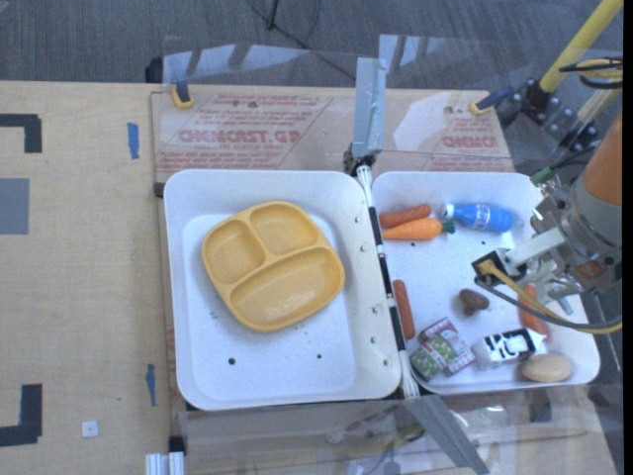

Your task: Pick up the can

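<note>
The claw hangs over the right side of the right bin; the wrist hardware masks its tips, so whether it is open or closed cannot be told. Nothing is visibly held.

The can lies on its side well to the left of the claw in the camera view and nearer the bin's front edge. It is a short cylinder with a printed label in green, red and white, one round end turned towards the front corner. By the look of it, it is rigid thin metal, light to moderate in weight, smooth and rather slippery, and free to roll. The safest hold is probably across the curved body at mid-length, the jaws squeezing square to its long axis so it cannot squirt out endwise.

Between the can and the claw sits a small boxy black-and-white item, close beside the can, and below the claw rests a smooth, beige, potato-like lump. A dark brown knobbly piece lies to the claw's left, and a slim orange carrot lies partly under it. Further left a thin red sausage lies along the bin's wall. Beyond, two more carrots and a blue plastic bottle lie near the back wall. The left bin holds a matte yellow divided plate. Both bins sit on a pale wooden desk.
</note>
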Robot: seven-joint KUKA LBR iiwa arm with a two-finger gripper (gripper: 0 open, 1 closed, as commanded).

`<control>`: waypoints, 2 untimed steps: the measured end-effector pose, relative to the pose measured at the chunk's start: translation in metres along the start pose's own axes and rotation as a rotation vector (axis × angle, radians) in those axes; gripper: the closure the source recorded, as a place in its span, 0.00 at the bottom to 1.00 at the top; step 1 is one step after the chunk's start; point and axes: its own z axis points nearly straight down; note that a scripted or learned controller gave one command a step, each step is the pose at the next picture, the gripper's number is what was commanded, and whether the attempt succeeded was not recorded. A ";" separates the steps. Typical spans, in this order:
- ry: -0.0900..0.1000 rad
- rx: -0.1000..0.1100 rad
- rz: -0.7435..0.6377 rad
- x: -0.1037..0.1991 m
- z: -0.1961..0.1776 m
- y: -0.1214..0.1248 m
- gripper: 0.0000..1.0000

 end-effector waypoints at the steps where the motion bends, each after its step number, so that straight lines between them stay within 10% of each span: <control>1: 0.001 -0.003 0.052 0.022 -0.062 0.014 1.00; 2: -0.001 0.000 0.121 0.100 0.010 -0.051 1.00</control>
